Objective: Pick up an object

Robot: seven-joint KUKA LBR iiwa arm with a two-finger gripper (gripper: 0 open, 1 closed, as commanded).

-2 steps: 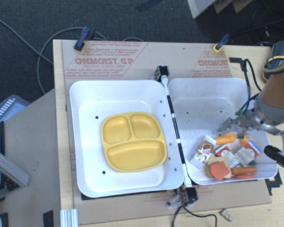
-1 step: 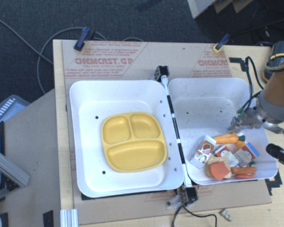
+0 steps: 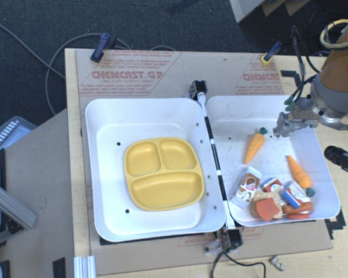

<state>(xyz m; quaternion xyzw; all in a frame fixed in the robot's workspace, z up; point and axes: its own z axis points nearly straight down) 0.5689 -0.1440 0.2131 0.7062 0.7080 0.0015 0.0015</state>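
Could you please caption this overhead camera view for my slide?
Robot hand hovers near a carrot in the right bin; yellow tray fills the left.

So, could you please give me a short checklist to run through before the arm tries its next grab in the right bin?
1. Gripper over the right bin: ok, it hangs near the bin's far side.
2. Nearest target free to take: ok, the carrot lies alone, just left of the gripper.
3. Nothing between the fingers yet: ok, none seen there.
4. Fingers open enough: cannot tell.
5. Second carrot reachable: ok, but it touches the heap of toy food.
6. Yellow tray out of the way: ok, it sits in the left bin.
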